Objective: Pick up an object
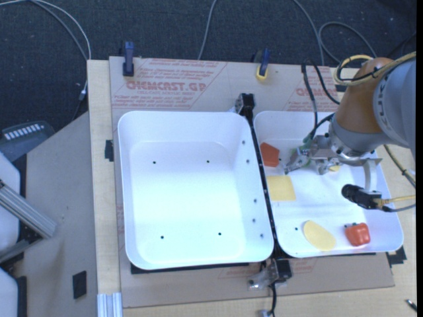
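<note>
The right bin (390,240) holds several small objects. An orange-red block (269,154) lies by its left wall, and a flat yellow square (282,189) sits just below it. Near the front edge lie a yellow oval piece (319,235) and a red pepper-like piece (357,234). My gripper (295,164) hangs low over the middle of this bin, just right of the orange-red block and above the yellow square. Nothing can be seen in its grasp.
The left bin (192,127) stands next to the right one, sharing a black-edged divide. The grey arm with its orange band (360,104) covers the right bin's back right. A black fitting (360,195) juts out below the wrist. Cables trail behind the bench.
</note>
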Controlling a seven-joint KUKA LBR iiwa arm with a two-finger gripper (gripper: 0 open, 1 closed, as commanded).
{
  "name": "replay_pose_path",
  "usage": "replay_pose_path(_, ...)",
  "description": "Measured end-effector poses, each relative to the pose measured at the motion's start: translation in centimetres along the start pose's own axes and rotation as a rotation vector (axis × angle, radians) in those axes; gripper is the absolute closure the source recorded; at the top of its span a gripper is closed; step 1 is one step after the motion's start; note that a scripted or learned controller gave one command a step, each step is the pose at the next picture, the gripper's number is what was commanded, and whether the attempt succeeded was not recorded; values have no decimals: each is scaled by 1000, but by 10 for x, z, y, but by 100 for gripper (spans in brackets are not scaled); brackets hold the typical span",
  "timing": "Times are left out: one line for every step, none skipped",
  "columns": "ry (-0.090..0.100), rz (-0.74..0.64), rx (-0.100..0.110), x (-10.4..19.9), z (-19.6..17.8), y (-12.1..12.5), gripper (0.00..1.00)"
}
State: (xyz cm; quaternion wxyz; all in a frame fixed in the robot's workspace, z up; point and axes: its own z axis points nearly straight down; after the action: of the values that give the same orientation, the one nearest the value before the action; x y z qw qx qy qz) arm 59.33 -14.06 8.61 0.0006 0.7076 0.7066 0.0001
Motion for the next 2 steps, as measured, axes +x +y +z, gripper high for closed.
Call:
replay_pose_path(-1,1,0,-48,1,19,0)
replay_pose_path(0,-2,-1,-46,-10,20,100)
